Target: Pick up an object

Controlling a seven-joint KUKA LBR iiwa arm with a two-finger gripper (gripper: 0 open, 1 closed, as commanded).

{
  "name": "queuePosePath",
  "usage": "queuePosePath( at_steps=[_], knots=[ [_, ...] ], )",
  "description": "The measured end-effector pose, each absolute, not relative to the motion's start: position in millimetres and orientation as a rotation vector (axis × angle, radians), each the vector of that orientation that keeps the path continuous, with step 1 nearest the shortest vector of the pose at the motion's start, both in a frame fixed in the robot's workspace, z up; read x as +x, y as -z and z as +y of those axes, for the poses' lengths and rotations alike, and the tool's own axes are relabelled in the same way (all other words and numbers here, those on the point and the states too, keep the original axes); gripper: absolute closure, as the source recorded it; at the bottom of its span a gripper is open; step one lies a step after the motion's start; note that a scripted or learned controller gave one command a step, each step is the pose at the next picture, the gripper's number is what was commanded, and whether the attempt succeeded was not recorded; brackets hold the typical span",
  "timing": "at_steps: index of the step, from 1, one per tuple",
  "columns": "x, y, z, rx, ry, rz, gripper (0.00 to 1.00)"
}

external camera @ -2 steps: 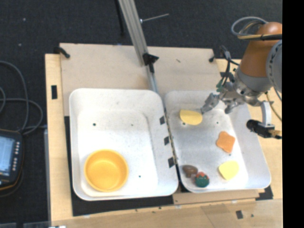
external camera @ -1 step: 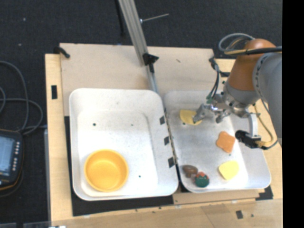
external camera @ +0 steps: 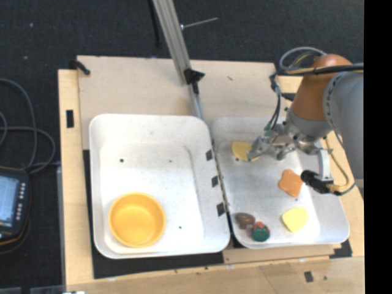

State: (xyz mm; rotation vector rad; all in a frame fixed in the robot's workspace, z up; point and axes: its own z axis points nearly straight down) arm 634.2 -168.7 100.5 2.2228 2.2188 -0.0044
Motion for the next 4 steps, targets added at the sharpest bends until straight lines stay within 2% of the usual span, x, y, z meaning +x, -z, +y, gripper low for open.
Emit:
queuePosePath(
  at_steps=[1, 2, 3, 4],
  knots=[
    [635.4, -113.1, -169.4, 2.222, -0.001, 2.215, 1.00],
    [644.5, -166.5, -164.4, 2.216, -0.003, 2.221, 1.00],
    [635.8, -215.1, -169.4, 2.220, 0.000, 2.219, 1.00],
    [636.2, -240.6, -170.7, 2.218, -0.001, 2.222, 1.00]
  ],
)
